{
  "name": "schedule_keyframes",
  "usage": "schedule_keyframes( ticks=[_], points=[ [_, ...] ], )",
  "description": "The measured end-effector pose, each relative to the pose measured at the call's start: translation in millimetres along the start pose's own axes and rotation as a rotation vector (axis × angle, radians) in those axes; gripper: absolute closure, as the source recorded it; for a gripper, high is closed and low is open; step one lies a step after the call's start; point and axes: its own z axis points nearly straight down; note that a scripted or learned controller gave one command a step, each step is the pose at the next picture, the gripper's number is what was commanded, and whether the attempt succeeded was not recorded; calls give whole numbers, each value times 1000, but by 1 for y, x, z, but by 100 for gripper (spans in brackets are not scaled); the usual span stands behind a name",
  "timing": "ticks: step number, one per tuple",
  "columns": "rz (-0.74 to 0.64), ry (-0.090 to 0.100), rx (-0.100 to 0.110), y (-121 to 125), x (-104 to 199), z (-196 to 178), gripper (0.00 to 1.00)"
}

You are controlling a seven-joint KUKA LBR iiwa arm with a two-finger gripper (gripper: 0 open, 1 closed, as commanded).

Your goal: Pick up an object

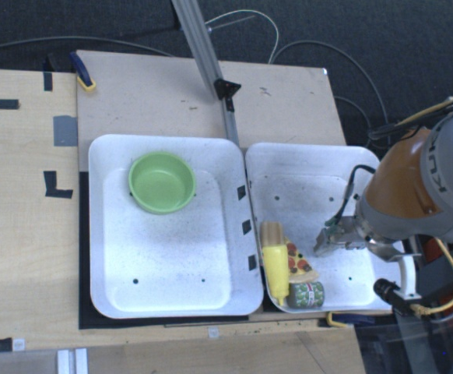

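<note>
near edge of the right shallow white plastic bin (pixel 289 170): a small cluster against its left wall, with a green-labelled round can (pixel 306 294) at the front, a long yellow banana-like piece (pixel 275 265) behind it, a red-patterned flat item (pixel 296 259) wedged between, and a tan wooden block (pixel 271 231) at the back. those are the pick candidates. the dark two-finger gripper (pixel 325 240) sits low over bare bin floor just right of the cluster, nothing between its tips; can't tell how far apart the tips are, too small and dark. i'd shift left and centre over the yellow piece before closing, since the items touch. wrist hides part of the bin's right side. farther off, a light green plastic bowl (pixel 162 181) sits in the left white bin (pixel 106 232).
</note>
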Motion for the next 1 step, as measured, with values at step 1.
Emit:
schedule_keyframes(
  ticks=[1],
  points=[
    [0,-2,2,1,4,-42,100]
  ],
)
